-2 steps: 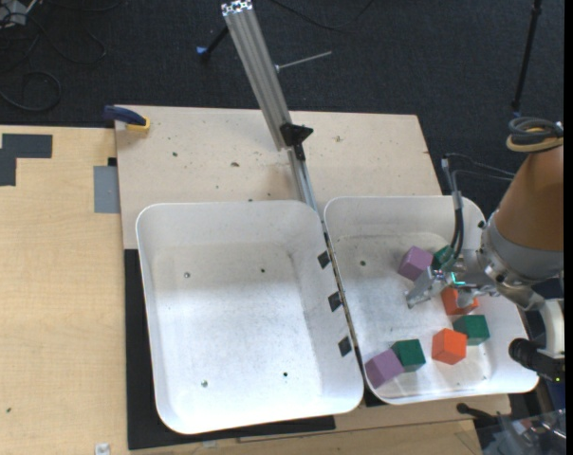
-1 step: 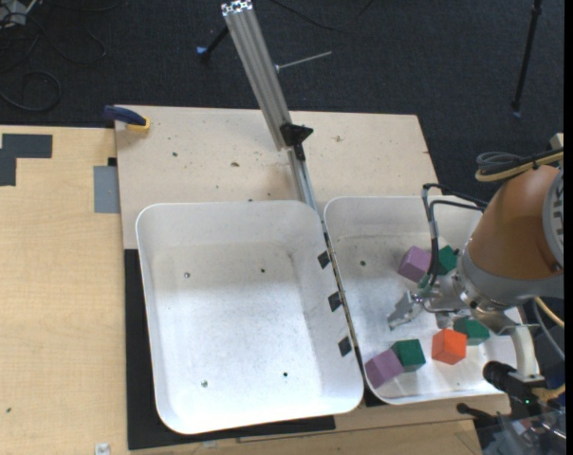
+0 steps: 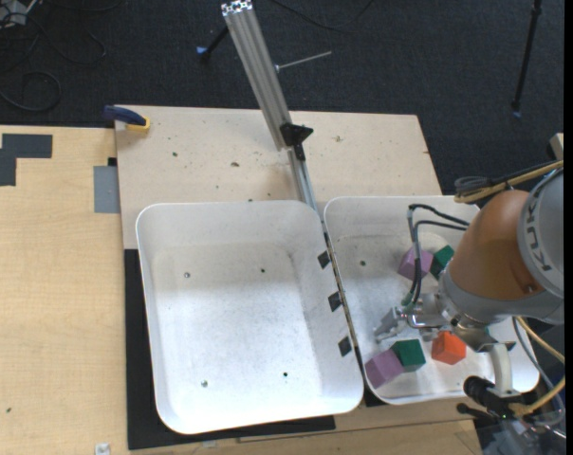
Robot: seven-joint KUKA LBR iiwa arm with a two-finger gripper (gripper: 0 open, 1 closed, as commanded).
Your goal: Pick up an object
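Now | tool (image 3: 407, 318) grip state unclear | right bin (image 3: 362, 218) blocks crowd near edge, purple block (image 3: 383, 367) nearest.

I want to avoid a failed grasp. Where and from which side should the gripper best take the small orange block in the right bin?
Probably from above, closing on two opposite flat faces of the small orange block. It lies near the near wall of the right white bin, with the small dark green block close on its left. So the fingers may fit best across its far and near faces.
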